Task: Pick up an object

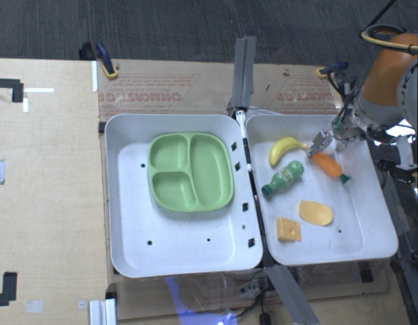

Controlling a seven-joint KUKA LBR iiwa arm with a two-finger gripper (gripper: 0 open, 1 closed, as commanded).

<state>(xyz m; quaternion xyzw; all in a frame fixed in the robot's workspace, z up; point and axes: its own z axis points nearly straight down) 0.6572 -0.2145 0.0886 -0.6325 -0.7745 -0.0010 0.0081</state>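
Note:
The right bin (371, 242) holds a yellow banana (284, 148), a green bottle (284, 179), an orange carrot (328, 165), a yellow oval piece (316, 213) and a cheese wedge (288, 229). My gripper (323, 143) hangs low at the bin's far side, right of the banana and just above the carrot's upper end. Nothing shows between its fingers.
The left bin (127, 242) carries a green divided plate (191, 172). A grey divider post (244, 73) rises between the bins at the back. The arm with its orange band (388, 70) comes in from the upper right. Cardboard backing runs behind both bins.

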